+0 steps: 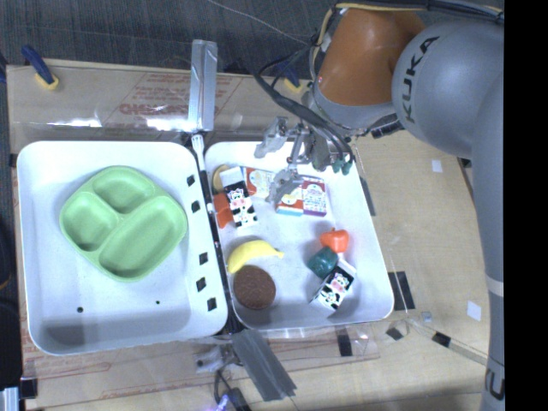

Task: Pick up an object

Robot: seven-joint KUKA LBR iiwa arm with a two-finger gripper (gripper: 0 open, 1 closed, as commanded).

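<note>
Several items are sitting in the right bin (377, 289); hand (295, 165), state unclear, is hovering just above the colourful carton (306, 199), its long axis running left-right.

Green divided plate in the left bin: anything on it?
Empty. The green divided plate shows bare green in all three compartments, lying flat in the left bin.

Arm (428, 67) over right bin (377, 255); banana (253, 253) beside brown disc (255, 287); green tray (124, 221) in left bin (34, 229).
</note>
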